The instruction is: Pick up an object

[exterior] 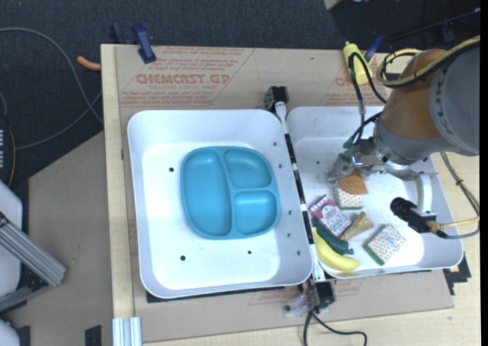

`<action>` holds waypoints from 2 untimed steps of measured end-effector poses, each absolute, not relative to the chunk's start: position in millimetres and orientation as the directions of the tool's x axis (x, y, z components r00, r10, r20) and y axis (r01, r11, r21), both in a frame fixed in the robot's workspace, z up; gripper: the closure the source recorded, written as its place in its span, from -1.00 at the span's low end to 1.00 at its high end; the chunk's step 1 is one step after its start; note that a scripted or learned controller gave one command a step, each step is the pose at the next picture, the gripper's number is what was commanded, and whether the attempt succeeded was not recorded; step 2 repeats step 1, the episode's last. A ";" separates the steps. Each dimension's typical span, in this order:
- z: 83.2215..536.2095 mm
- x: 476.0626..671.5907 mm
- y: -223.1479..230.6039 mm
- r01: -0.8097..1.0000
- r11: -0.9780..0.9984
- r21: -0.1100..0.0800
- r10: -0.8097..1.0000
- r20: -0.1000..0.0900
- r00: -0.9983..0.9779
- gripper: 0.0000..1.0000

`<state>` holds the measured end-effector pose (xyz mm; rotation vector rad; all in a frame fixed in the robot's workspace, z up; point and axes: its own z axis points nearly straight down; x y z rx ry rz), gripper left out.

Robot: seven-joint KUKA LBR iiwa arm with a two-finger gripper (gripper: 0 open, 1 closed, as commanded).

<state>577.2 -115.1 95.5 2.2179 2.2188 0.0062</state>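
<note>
My gripper (347,167) reaches down into the right bin (320,127) from the right, under the grey arm with its orange band. Its tips sit just above a round brown cookie-like item (352,183), which lies on a pale square cracker (348,199). Nearby lie a pink and white packet (329,215), a tan block (359,224), a patterned green-edged packet (385,242) and a yellow banana (334,254). Nothing shows clearly between the fingers.
The left bin (152,146) holds a blue three-compartment plate (229,190). A black clamp (277,97) sits at the bins' top join. Yellow and black cables (358,70) run along the arm. A black part of the arm (408,213) hangs over the right bin.
</note>
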 end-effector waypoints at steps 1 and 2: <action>199.4 594.9 -51.4 1.000 0.001 0.001 1.000 0.001 -0.001 1.00; 199.4 594.9 -51.4 1.000 0.001 0.001 1.000 0.001 -0.001 1.00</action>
